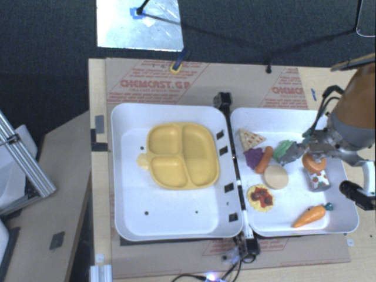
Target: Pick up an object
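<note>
Bins side by side on the bench: left bin (126, 216) bears a yellow divided plate (179, 155), lying flat near its middle, three compartments showing.

Right bin (346, 219) carries the loose toy food. Pizza slice (251, 138) near the upper left corner. Purple grapes (254, 157) just below it, touching an orange sausage-like piece (265, 158) that lies at a slant. Round beige bun (276, 177) just below and right of that piece. Small round pizza with red topping (261, 197) lower left of the bun, close to the bin's left wall. Carrot (310, 215) with a green tip lies near the front right, well apart from the others. Green leafy piece (285, 150) sits above the bun. Orange and white carton-like item (317, 173) toward the right side, upright or slightly tilted (hard to say which).

Arm enters from the right, orange band (359, 101) above the grey wrist. Gripper (301, 150) hangs low over the right bin, its tip at the green leafy piece, beside the carton-like item. Whether the gripper is released or clenched cannot be told; contact with the green piece likewise unclear (dark parts overlap it).
</note>
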Controlling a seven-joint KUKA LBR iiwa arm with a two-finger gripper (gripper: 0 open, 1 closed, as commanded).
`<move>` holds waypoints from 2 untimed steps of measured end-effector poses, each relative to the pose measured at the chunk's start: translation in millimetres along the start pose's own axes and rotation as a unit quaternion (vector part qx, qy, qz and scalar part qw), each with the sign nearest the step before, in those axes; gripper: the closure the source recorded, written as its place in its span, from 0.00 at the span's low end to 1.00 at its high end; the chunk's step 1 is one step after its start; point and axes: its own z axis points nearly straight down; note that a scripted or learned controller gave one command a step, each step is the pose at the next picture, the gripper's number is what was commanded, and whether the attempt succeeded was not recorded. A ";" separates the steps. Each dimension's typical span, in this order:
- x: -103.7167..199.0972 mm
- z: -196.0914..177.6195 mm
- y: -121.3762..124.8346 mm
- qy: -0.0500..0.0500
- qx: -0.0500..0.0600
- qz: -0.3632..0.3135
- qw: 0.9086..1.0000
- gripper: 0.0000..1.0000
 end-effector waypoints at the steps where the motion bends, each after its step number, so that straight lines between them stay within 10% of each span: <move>1: -2.4 42.3 -1.5 0.000 0.002 0.001 1.000 0.00; 2: 6.5 98.6 2.4 0.000 0.002 0.001 1.000 0.00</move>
